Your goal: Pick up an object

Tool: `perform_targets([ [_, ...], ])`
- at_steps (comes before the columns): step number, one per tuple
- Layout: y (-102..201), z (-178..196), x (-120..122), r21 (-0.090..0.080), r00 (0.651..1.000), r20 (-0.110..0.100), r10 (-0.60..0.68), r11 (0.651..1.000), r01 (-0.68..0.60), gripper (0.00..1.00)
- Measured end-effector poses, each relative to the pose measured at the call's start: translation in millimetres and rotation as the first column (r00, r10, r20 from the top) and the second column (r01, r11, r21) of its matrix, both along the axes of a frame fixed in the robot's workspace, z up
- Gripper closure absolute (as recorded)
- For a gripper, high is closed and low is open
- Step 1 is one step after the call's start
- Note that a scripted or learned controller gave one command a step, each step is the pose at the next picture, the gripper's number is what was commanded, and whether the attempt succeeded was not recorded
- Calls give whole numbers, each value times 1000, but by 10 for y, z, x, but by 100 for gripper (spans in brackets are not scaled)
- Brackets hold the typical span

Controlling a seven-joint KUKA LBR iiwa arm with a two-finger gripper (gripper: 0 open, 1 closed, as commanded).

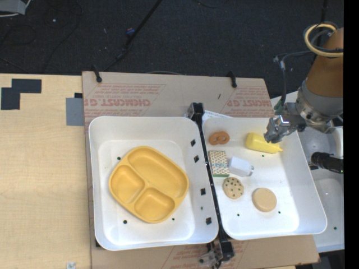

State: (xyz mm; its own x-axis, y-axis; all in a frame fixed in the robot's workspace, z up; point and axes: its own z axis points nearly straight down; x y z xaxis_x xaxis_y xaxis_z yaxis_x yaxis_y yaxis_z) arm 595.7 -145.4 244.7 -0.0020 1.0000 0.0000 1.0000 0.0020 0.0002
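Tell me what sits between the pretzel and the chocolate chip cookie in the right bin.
In the camera view, a small patterned green card lies between the pretzel and the cookie. A white block sits just to that card's right.

Yellow wedge block (262, 143) lies flat just below-left of end effector (275, 132), touching or nearly; pretzel, cookie, tan disc further left/below.

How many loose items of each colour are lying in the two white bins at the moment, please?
Yellow: 2, the divided tray in the left bin and the yellow wedge in the right bin
Brown or tan: 3, pretzel, cookie, round disc
White: 1, small block
Green patterned: 1, flat card
Total: 7
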Motion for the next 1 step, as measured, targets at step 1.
perform_targets([
  [1,559,-130,-62,2,1000,-5,2,1000,-2,100],
])
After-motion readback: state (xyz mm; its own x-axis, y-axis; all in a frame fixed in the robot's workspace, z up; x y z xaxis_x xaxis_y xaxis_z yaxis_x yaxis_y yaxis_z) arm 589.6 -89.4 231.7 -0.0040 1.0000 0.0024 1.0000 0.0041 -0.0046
